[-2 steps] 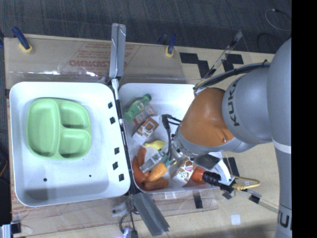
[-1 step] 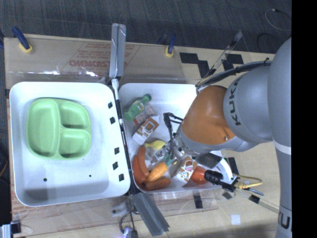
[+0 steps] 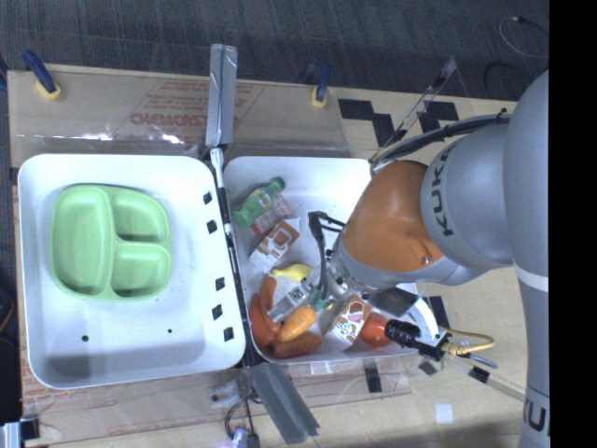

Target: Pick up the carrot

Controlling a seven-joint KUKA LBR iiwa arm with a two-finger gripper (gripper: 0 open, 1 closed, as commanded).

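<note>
Carrot (image 3: 298, 322) lies low in the right bin (image 3: 359, 171), just below and slightly left of the claw (image 3: 317, 297), which reaches down among the clutter from under the arm's (image 3: 485, 203) orange band (image 3: 396, 217). Whether the claw stands open or closed cannot be told: its tips are small, dark and mixed in with the items around them, and nothing can be seen between them.

Around the carrot the pile is hard to sort out. A red sausage-like piece (image 3: 264, 308) curves along the bin's wall to the left of the claw, and another reddish-brown one (image 3: 297, 346) lies under the carrot, touching it. A yellow banana (image 3: 295, 273) sits just up and left of the claw. Farther up from the claw are a green bottle (image 3: 257, 203) and a small brown-and-white carton (image 3: 276, 239). Right of the claw, a printed packet (image 3: 349, 320) and a red object (image 3: 375, 329) are partly covered by the arm's wrist, and much of the bin's right half is hidden beneath the arm.

Well to the left of the claw, the left bin (image 3: 56, 353) holds a green divided plate (image 3: 110, 241). Both bins rest on the desk (image 3: 112, 96), whose far edges are cut off.
</note>
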